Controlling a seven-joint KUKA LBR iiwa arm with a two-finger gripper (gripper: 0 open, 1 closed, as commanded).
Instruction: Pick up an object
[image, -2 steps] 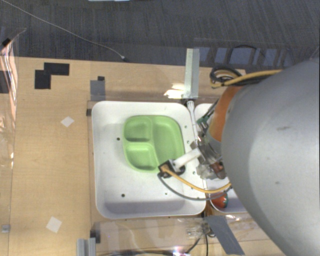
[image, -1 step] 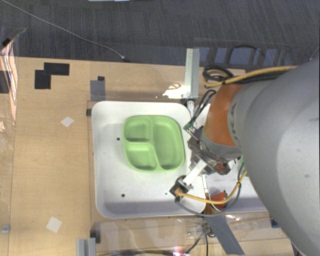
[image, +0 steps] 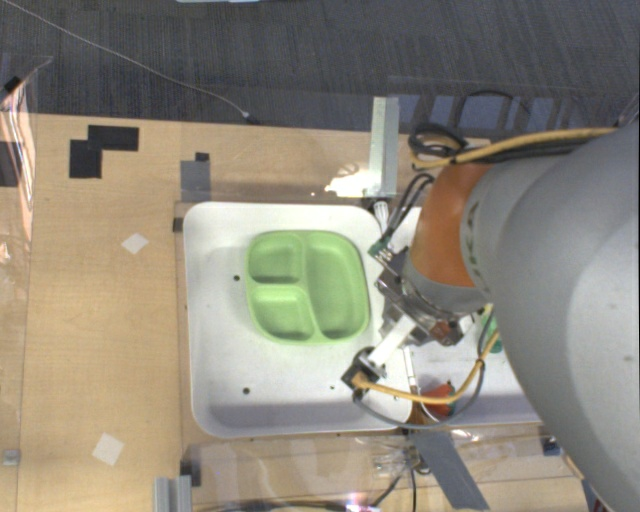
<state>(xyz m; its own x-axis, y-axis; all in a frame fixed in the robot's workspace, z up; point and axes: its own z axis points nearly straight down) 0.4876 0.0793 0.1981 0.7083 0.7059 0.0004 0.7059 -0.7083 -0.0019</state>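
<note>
Reaching in from the right, the grey arm has its gripper over the divide between the two bins.
A green three-compartment plate lies mid-way in the left bin, just left of the gripper. Whether the gripper is apart or together cannot be told.

Bright, even light fell from above. The shallow white plastic bin looked nearly washed out; the light green three-compartment plastic tray cast only a faint shadow. The large grey robot arm, near the lens, looked soft. Glare streaked the clear plastic sheet at left.
</note>
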